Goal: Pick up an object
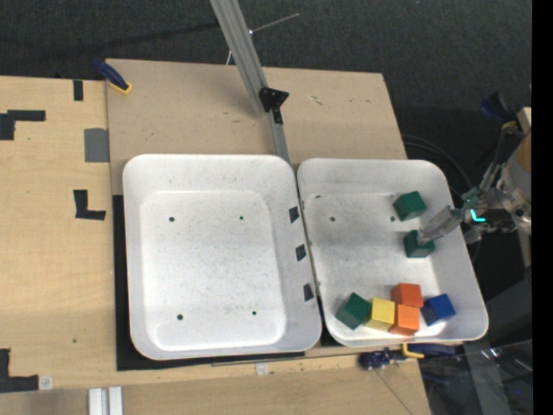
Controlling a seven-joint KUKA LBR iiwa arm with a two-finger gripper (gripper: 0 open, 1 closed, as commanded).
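While my gripper (423,236) sits low over the right bin (363,180), reaching in from its right rim, the dark green block (420,247) lies directly at its tip, close to the bin's right wall; whether the tool is spread or closed I cannot tell, since the grey tip overlaps the block and hides the contact. A second green cube (409,204) rests just beyond it, toward the bin's far right corner and apart from the first. Along the near wall lies a cluster: a green block (352,309), a yellow block (382,311), two orange blocks (406,306) and a blue block (439,307), packed touching one another. The left bin (143,188) is not involved in this step. In my judgement the isolated dark green block is the sound target, having free space on its sides, unlike the crowded cluster. To do this well I should straddle the block squarely, descend fully before closing, and lift straight up; the nearby wall may foul one side of the tool, and an off-centre grasp could tip the block away.
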